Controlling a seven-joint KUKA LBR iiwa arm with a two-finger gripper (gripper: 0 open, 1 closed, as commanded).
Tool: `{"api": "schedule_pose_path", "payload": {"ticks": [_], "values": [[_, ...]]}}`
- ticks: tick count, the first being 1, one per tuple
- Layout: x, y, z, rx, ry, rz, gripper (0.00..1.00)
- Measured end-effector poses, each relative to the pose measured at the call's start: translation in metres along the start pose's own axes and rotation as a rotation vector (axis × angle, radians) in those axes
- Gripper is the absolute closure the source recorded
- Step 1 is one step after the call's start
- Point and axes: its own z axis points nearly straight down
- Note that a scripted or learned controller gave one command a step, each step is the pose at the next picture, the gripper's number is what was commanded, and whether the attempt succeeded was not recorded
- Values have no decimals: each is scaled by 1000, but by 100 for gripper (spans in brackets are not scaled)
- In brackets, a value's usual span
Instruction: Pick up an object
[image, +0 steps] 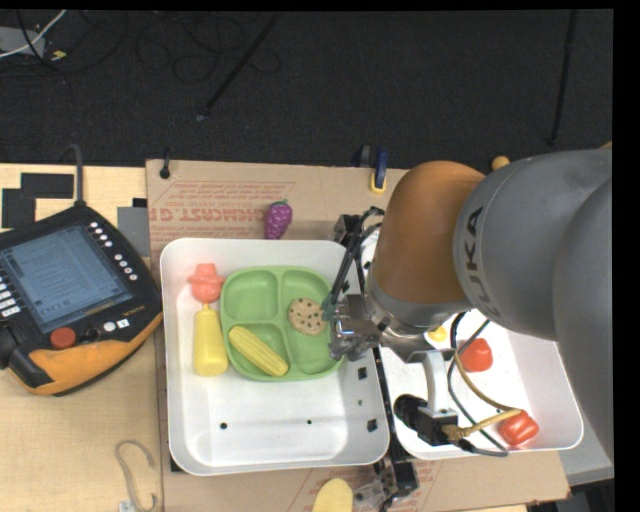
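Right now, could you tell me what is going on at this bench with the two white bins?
The grey KUKA arm with the orange band reaches in from the right and hangs low over the seam between the bins, its gripper at the right edge of the green divided plate in the left white bin. The plate holds a round speckled cookie and a yellow corn cob. A yellow bottle with a pink cap lies beside it. Nothing visibly sits between the fingers.
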Motion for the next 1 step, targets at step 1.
{"api": "schedule_pose_path", "payload": {"ticks": [1], "values": [[3, 1, -20, -4, 0, 0, 100]]}}
